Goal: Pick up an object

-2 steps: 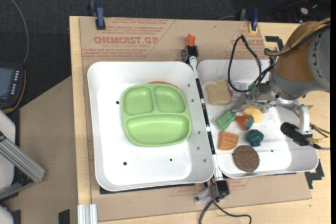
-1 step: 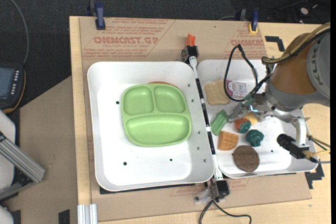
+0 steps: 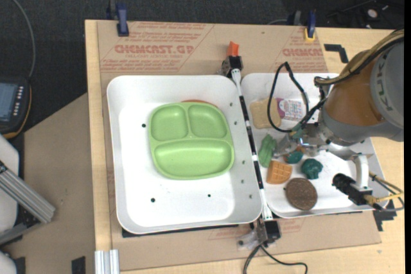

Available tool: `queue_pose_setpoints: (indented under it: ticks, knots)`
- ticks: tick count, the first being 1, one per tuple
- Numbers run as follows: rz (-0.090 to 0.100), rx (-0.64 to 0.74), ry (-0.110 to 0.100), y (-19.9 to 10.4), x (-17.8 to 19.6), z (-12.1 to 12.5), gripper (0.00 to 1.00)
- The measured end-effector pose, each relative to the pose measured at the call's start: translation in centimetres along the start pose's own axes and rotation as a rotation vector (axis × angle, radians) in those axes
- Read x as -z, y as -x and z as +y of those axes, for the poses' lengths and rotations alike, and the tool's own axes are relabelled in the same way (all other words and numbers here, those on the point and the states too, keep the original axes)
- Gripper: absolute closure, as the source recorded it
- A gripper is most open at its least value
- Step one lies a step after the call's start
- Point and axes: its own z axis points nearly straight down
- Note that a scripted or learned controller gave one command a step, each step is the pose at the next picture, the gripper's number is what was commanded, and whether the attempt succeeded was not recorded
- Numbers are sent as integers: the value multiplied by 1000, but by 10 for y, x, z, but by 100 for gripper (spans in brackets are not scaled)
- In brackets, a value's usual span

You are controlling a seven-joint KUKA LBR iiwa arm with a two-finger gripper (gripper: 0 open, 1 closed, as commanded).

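Though hidden at the tips, so apart or together cannot be told, claw low in right bin, among small toy foods. Largest first: brown round cookie near front wall, flat, stiff, likely light, best pinched across its rim. Next, orange waffle piece, ridged, easy grip. Smallest, teal lump, rounded, probably slippery. Left bin: green divided plate.
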Motion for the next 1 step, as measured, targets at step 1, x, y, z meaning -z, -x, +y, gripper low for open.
queue_pose_setpoints:
  ticks: [1]
  knots:
    - [-2, -1, 6, 1, 10, 2, 100]
